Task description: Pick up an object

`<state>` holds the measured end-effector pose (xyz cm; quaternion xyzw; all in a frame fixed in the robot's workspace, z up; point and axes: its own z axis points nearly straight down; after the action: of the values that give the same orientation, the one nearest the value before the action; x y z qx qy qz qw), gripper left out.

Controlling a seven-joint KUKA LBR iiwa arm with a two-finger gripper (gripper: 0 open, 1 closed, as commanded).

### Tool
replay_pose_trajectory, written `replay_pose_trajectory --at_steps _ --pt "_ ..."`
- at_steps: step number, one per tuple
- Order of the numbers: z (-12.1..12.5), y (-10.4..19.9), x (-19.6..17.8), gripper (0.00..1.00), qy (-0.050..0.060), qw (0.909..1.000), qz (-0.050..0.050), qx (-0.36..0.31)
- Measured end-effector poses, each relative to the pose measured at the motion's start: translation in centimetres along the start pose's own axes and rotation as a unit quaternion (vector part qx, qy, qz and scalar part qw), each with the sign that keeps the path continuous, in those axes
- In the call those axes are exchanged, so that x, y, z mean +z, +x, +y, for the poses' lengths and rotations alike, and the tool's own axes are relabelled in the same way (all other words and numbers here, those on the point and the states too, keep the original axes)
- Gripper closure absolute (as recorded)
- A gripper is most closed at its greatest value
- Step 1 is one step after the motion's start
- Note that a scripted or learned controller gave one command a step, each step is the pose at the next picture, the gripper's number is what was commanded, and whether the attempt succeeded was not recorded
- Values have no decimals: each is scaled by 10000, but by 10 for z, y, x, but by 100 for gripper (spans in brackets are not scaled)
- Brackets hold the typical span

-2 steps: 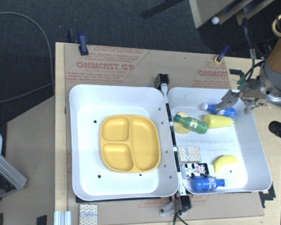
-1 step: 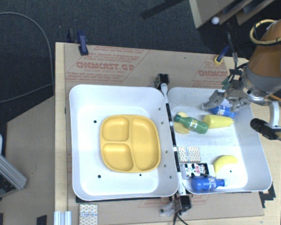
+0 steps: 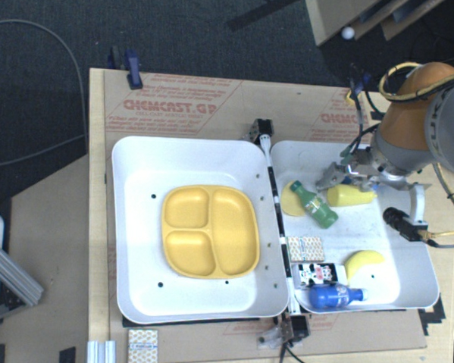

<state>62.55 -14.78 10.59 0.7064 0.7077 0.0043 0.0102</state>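
Camera view has the pincer [image 3: 347, 176] low in the right bin [image 3: 427, 265], its grip state impossible to tell, a yellow block [image 3: 349, 195] just beneath it and a green bottle [image 3: 315, 206] close by its left.

Robotics laboratory, industrial arm [image 3: 420, 111] over a bench [image 3: 193, 99] of printed board, two white bins [image 3: 134, 210] clamped side by side, loose cables [image 3: 36, 61] on dark carpet
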Motion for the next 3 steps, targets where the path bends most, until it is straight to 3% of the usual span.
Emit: replay_pose_trajectory --at_steps 1,2,3 --pt "1 0 -11 100 -25 10000 -3 8" --pt "1 0 -11 0 -20 10000 -1 8" --pt "41 -26 -59 0 88 10000 34 5"
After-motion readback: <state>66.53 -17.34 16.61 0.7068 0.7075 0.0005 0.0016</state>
